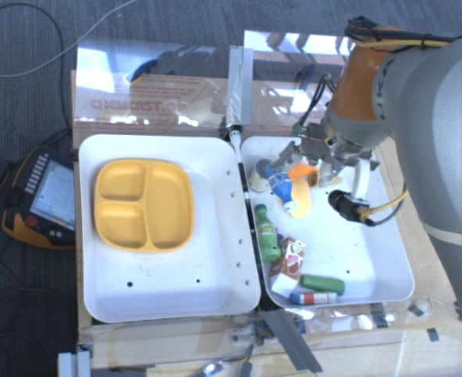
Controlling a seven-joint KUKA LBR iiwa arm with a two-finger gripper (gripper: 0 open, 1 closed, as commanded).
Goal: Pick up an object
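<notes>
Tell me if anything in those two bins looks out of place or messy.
Nothing is spilled or broken. The right bin is cluttered: a green bottle lies on its side along the left wall, and a green tube and a marker lie loose near the front. The yellow tray sits flat in the left bin.

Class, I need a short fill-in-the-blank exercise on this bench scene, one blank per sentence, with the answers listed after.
1. The yellow divided plate lies in the ____ bin.
2. The plate has ____ compartments.
3. The green bottle lies against the right bin's ____ wall.
4. The gripper is over the ____ bin.

Missing words: left; three; left; right
</notes>
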